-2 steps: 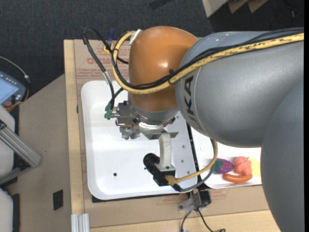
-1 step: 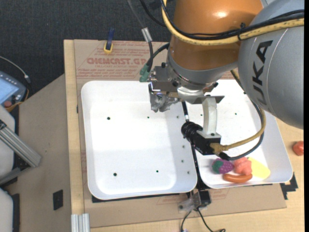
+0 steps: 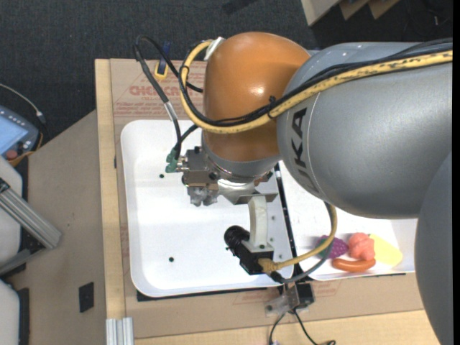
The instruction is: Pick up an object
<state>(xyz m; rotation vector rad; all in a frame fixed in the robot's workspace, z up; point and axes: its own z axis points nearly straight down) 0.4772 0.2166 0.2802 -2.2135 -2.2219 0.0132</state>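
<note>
My gripper (image 3: 199,190) hangs below the big orange wrist band, over the middle of the left white bin (image 3: 154,221). The wrist hides most of it from above. Nothing shows under it or in it. In the right bin (image 3: 402,268), at the near edge, lies a small cluster of toys: a purple piece (image 3: 337,248), a pink-red piece (image 3: 361,244), an orange sausage shape (image 3: 352,264) and a yellow piece (image 3: 388,252). The cluster lies well to the right of the gripper, beyond the wall between the bins.
The grey arm covers most of the right bin and the back of the bench. Two tiny dark specks (image 3: 171,259) lie on the left bin's floor. A brown cardboard border (image 3: 115,192) frames the bins on the left.
</note>
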